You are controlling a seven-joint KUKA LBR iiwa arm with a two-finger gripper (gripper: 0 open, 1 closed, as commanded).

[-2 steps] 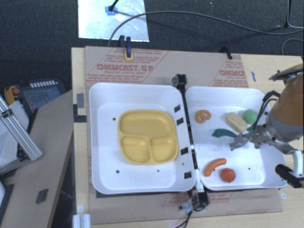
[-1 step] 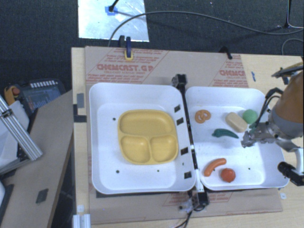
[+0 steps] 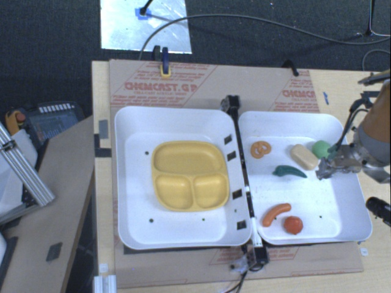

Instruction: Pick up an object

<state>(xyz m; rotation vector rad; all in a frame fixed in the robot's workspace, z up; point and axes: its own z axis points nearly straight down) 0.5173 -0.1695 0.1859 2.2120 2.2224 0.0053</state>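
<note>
Green ball (image 3: 321, 147) sits at 3 o'clock in the right bin (image 3: 348, 224); we see the claw (image 3: 327, 166) beside it, its state indeterminable.

Probably robotics lab: bench (image 3: 201, 78), bins (image 3: 177, 118), cables (image 3: 256, 20).
</note>
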